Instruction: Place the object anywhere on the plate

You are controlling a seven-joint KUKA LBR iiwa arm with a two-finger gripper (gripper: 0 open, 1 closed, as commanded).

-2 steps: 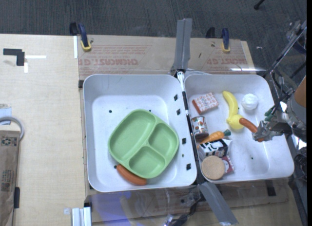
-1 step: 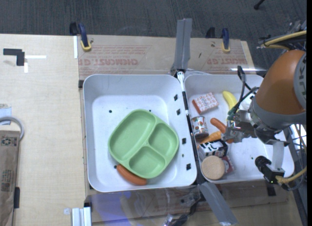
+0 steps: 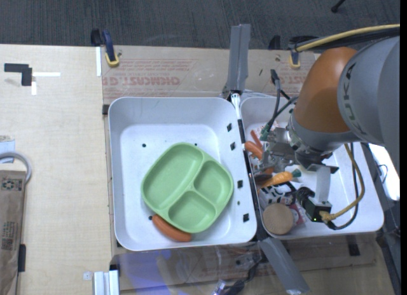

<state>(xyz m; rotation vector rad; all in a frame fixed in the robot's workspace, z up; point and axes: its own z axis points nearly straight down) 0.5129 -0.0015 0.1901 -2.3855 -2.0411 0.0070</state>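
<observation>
My arm (image 3: 343,96) reaches from right, hangs low over right bin (image 3: 356,220) because pick items sit there. Left bin (image 3: 127,160) carries green plate (image 3: 187,187), three compartments, tilted, nothing in it, ready as drop spot. Sausage (image 3: 172,229) pokes out under plate's near edge. My end effector (image 3: 275,160) down among clutter: carrot (image 3: 280,177), orange piece (image 3: 254,149), brown disc (image 3: 278,219) close together; grip state cannot tell. Divider between bins stands in way of transfer.

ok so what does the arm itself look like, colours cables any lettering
The arm is a thick grey body with a rounded orange band above the wrist and dark letters on the grey shell. A yellow cable runs along its top, thin dark wires trail near the wrist, and another yellow cable loops below.
</observation>
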